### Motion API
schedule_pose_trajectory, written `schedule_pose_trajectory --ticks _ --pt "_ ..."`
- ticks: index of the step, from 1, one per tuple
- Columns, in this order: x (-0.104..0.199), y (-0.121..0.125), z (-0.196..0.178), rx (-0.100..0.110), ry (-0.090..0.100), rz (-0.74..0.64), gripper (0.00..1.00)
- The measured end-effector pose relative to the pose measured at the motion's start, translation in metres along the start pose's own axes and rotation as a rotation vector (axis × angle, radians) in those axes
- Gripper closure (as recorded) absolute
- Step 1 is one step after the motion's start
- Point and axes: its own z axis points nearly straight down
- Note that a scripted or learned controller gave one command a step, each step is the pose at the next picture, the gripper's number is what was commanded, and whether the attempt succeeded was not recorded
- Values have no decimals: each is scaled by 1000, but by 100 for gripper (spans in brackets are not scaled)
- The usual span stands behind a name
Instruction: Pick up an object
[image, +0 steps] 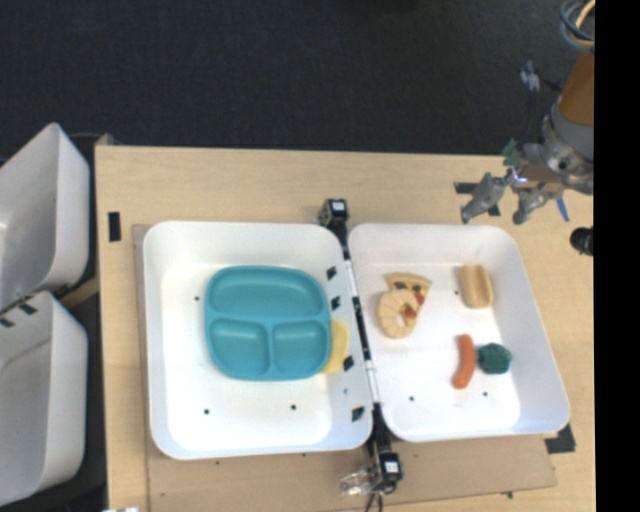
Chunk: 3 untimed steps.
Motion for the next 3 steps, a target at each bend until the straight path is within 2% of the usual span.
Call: schedule_pose_trajectory --ticks 1,3 --pt "1 -11 55 6 -1 2 0" --pt "-5 6 166 5 -2 -2 0"
